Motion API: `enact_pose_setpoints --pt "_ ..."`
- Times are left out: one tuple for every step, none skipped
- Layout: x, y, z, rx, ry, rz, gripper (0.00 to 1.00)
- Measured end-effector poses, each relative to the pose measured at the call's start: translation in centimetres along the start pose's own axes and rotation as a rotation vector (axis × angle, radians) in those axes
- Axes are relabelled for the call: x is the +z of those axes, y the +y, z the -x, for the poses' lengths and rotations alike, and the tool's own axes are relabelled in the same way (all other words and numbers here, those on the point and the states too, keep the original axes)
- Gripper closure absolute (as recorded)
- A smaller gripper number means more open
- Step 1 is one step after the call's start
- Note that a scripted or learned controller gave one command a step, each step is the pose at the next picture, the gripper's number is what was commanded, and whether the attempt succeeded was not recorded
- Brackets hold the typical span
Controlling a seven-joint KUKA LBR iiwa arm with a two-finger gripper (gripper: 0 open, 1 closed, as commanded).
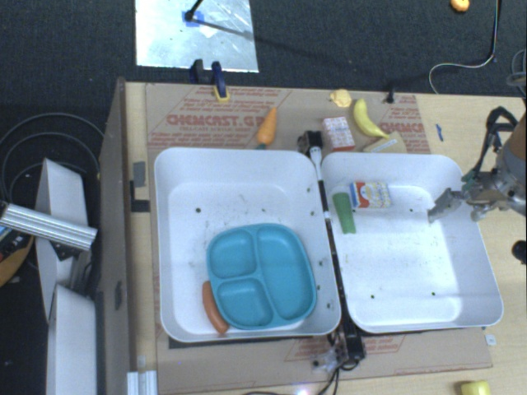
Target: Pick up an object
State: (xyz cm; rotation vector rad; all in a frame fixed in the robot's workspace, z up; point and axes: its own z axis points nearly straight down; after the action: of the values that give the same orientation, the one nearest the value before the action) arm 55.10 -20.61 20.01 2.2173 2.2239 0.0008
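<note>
Grey metal gripper (449, 204) sits over the right edge of the right shallow white bin (412, 303), arm coming in from the right. I can't tell from this angle how wide it stands, and nothing shows in its hold.

Nearest candidates lie in that bin's upper-left part, well apart from the gripper: a small white carton with red and blue print (370, 194), and just beside it to the left a green stick-shaped block (344, 211) lying against the bin's left wall. My read: you're at the approach stage, with no target reached yet.

How I'd do it:
- Pick the carton. It's off the wall, so you get clearance on both sides. The green block hugs the wall; one finger would likely jam there.
- Travel left above the bin floor, centre over the carton, then drop straight down.
- Align the closing axis across the carton's short side.
- Close, then lift vertically before any sideways move, or you may drag it into the green block.

Left white bin (177, 220) holds a blue compartment tray (261, 276) and an orange sausage-shaped toy (213, 307) touching its lower-left edge. Far reach, skip those.

The yellow plastic banana (366, 118) sits on the tabletop beyond the bins.
</note>
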Motion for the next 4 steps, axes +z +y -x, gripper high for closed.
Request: enact_pose_setpoints --pt "12.1 -1.9 0.0 0.003 0.002 -0.004 0.00" --pt "11.5 5.7 -7.3 -0.005 -0.001 0.005 0.00" --pt "11.6 -1.5 -4.8 0.005 0.001 -0.006 0.00" --pt "7.6 7.4 -8.6 -0.005 -0.001 0.008 0.00"
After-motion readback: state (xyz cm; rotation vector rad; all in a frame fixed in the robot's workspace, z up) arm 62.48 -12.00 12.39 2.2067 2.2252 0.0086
